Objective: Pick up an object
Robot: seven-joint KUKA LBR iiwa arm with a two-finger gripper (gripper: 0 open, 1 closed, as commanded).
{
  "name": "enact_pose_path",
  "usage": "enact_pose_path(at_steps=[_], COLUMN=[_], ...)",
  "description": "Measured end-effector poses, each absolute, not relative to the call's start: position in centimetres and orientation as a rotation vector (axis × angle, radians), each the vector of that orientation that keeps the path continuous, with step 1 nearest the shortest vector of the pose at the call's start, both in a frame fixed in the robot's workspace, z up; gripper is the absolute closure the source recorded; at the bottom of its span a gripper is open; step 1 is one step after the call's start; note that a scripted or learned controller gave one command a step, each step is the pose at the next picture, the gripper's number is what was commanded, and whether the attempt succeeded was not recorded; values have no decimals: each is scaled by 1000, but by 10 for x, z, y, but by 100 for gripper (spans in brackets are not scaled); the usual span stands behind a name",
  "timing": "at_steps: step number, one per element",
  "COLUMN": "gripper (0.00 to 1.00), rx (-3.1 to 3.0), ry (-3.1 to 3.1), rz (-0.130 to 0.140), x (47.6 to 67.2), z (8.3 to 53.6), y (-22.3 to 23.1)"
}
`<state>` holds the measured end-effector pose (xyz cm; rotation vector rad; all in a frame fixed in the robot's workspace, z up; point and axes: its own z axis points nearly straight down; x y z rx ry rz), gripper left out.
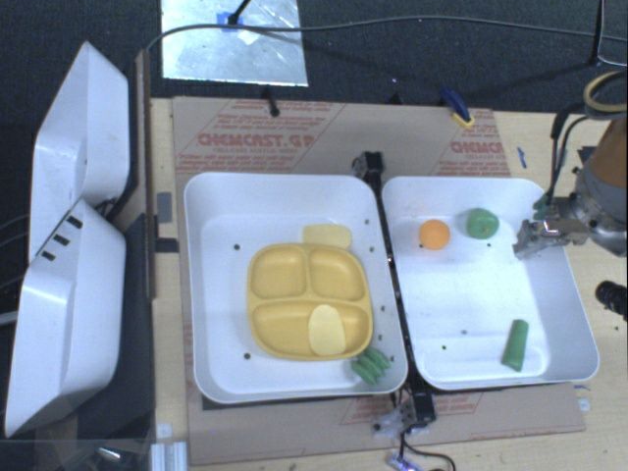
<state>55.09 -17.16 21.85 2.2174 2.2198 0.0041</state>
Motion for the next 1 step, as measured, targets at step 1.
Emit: enact_pose_path(at_steps=[1], gripper=[100], rx=[2219], ry=[2220], rz=[3], x=[552], z=[250], y=[-172])
